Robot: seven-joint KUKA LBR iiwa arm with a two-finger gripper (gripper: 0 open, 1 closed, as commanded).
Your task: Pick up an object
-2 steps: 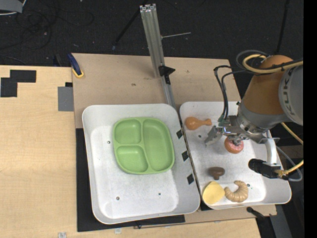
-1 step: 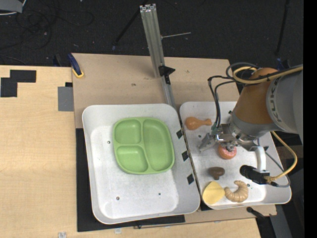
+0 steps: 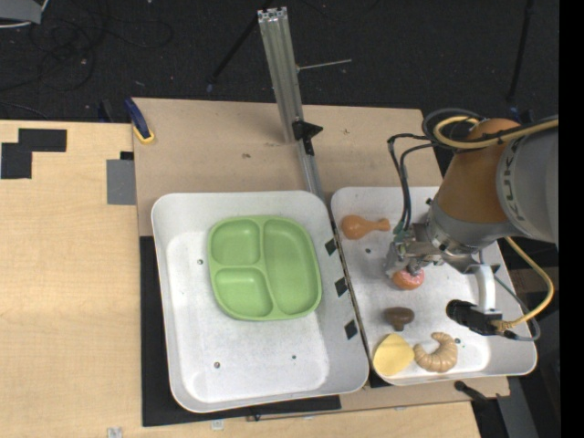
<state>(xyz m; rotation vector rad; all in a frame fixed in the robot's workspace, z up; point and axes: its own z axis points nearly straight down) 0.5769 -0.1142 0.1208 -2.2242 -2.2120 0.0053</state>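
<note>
My gripper [image 3: 406, 263] reaches down into the right bin [image 3: 365, 286], directly over a small red-pink object [image 3: 408, 279] that lies just under its tips. An orange drumstick-shaped toy [image 3: 363, 227] lies to the upper left of the gripper. A small brown piece [image 3: 398, 317] sits below it. At the bin's front lie a yellow object [image 3: 393, 355] and a tan croissant-shaped toy [image 3: 438, 352].
The left bin [image 3: 182, 354] holds a green divided plate [image 3: 265, 267]. A metal post [image 3: 285, 80] rises behind the bins. Black cables and a black clip [image 3: 474, 316] hang from the arm over the right bin's right side.
</note>
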